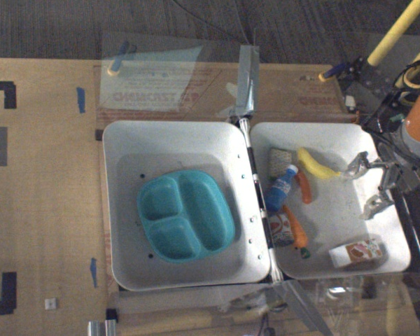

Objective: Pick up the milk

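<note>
Milk [358, 253] lies flat at 5 o'clock in our right bin [403, 257], so we hover the spread, unloaded end effector [373, 185] above it at 3 o'clock.

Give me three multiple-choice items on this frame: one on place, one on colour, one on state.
1. Where does the milk carton lie?
A. Near front corner of the right bin
B. On the teal tray
C. On the bench outside the bins

2. What colour is the divided tray in the left bin?
A. Red
B. Teal
C. Yellow

3. How does the milk stand relative to the claw?
A. Clamped in the claw
B. Lying on its side, apart from the claw
C. Upright under the claw

Answers: 1 A, the carton rests by the right bin's near corner. 2 B, the tray is plainly teal. 3 B, the carton lies flat, with bare bin floor between it and the claw.
</note>
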Controlling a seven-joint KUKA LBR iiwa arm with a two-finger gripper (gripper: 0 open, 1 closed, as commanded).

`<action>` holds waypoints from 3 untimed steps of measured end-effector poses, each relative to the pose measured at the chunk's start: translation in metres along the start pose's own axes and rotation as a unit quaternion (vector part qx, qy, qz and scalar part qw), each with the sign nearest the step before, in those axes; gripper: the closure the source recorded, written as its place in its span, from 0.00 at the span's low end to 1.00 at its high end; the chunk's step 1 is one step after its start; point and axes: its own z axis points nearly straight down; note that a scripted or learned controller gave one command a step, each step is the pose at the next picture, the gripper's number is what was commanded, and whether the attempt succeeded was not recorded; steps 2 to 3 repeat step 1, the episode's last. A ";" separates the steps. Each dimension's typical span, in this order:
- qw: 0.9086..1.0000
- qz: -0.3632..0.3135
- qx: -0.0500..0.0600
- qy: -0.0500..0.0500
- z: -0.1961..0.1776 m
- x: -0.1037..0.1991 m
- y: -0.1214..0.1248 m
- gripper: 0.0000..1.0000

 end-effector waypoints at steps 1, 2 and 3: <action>1.000 -0.024 0.002 -0.002 0.045 0.036 0.007 0.00; 1.000 -0.024 0.002 -0.002 0.045 0.036 0.007 0.00; 1.000 -0.024 0.002 -0.002 0.045 0.036 0.007 0.00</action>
